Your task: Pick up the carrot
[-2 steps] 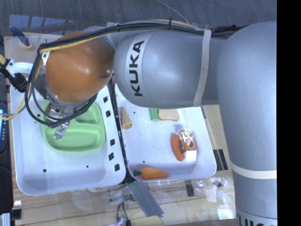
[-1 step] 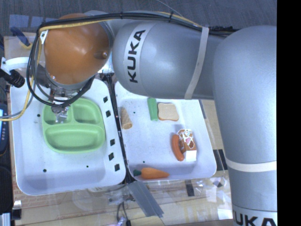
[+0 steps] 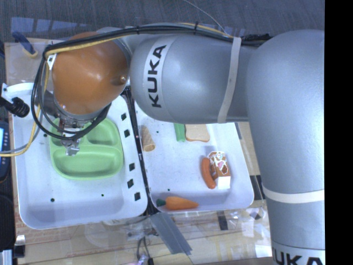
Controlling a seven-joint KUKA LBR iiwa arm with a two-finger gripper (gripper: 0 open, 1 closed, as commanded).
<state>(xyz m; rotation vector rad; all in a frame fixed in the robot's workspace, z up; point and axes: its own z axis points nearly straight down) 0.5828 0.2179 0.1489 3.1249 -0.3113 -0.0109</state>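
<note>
In the left bin (image 3: 33, 203), a green divided tray (image 3: 88, 153) lay toward the far edge, and the tool (image 3: 70, 146) hung over the tray's left part beneath the orange band (image 3: 88, 73) of the arm (image 3: 220, 76); whether it was apart or together could not be told. In the right bin (image 3: 242, 195), a bread-coloured roll (image 3: 147, 138), a green stick (image 3: 180, 132) and a toast slice (image 3: 197, 132) sat along the far edge. A sausage (image 3: 208, 173) touched a small decorated block (image 3: 219, 167). The carrot (image 3: 177, 203) lay against the near edge, well apart from the tool.
</note>
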